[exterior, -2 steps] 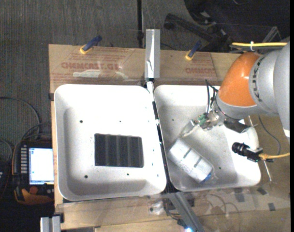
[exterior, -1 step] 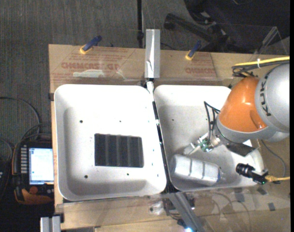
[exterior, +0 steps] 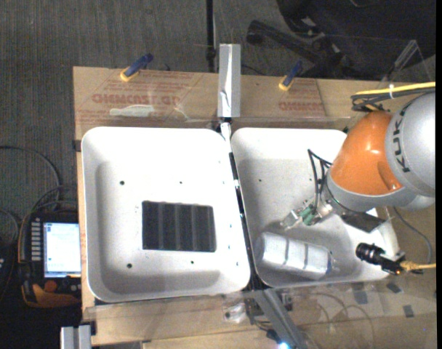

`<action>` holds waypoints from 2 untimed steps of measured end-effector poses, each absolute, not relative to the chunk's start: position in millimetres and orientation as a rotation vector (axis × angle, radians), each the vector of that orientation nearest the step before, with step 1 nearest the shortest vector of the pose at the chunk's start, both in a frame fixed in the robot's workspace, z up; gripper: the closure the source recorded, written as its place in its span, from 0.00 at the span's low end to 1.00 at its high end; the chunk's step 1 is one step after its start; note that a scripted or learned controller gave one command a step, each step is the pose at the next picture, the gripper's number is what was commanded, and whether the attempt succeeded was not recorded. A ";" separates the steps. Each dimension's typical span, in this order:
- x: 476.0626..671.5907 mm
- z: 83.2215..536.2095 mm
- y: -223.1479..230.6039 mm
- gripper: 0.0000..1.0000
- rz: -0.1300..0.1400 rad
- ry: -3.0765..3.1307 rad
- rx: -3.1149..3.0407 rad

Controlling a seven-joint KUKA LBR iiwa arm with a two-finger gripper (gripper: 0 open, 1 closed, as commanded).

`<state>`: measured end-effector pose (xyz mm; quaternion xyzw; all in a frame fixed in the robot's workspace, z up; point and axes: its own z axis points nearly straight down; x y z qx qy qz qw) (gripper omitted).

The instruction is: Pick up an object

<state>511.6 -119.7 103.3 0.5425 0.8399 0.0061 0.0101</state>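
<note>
Beside the gripper [exterior: 302, 215], a ribbed translucent bottle [exterior: 295, 257] lies flat.

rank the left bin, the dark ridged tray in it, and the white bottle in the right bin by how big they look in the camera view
1. left bin
2. dark ridged tray
3. white bottle, lying on its side; it looks somewhat smaller than the tray.

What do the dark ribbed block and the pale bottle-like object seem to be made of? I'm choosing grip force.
Dark ribbed block: looks like matte black foam or rubber; no glare on its ridges.
Pale bottle-like object: probably translucent plastic; soft highlights, ringed grooves. Neither is certain.
</note>
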 end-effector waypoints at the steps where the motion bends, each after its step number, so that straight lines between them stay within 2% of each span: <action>1: 566.6 184.2 -60.2 1.00 -0.002 2.380 2.049; 2: 566.6 184.2 -60.7 0.00 -0.004 2.379 2.049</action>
